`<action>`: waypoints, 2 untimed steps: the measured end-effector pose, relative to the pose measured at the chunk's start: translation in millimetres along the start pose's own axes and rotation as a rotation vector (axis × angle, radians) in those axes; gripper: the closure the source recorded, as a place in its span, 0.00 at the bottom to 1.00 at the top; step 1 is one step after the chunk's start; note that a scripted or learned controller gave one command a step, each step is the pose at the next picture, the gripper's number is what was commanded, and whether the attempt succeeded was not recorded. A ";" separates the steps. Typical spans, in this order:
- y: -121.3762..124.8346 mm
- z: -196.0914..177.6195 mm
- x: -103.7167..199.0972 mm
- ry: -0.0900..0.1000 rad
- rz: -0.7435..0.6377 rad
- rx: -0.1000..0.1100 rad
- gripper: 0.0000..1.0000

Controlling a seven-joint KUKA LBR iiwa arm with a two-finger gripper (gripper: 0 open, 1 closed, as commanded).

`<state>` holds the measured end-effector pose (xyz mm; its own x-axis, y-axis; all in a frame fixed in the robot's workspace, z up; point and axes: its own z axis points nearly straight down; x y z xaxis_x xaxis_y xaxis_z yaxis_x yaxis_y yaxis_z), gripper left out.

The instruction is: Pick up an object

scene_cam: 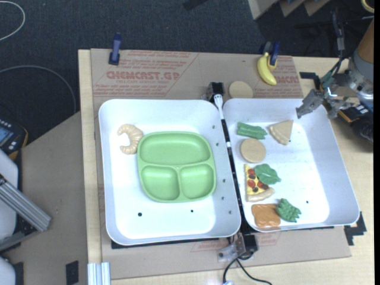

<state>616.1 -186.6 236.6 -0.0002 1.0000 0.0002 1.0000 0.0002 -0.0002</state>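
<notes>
My gripper [312,101] hangs over the far right edge of the right bin [323,159], open with nothing between its fingers. The closest item is a tan wedge [282,131], a little to its lower left. Further left in that bin lie a green leafy piece [250,130] and a round tan cookie [253,151]. Below them are a pizza slice [257,188] with a green leaf [268,173] on it, an orange lump [265,216] and another green piece [289,209].
The left bin [116,177] holds a green divided plate [176,165] and a croissant [129,138]. On the board behind the bins rest a banana [266,70] and a tan disc [240,89]. The right bin's right half is bare white floor.
</notes>
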 end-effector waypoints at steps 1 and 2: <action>40.2 -102.6 96.9 0.001 -0.012 -0.016 0.00; 13.3 -263.4 109.3 -0.003 -0.003 -0.023 0.00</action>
<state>629.5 -77.3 500.0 -0.0032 1.0000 -0.0030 0.9997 0.0033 0.0229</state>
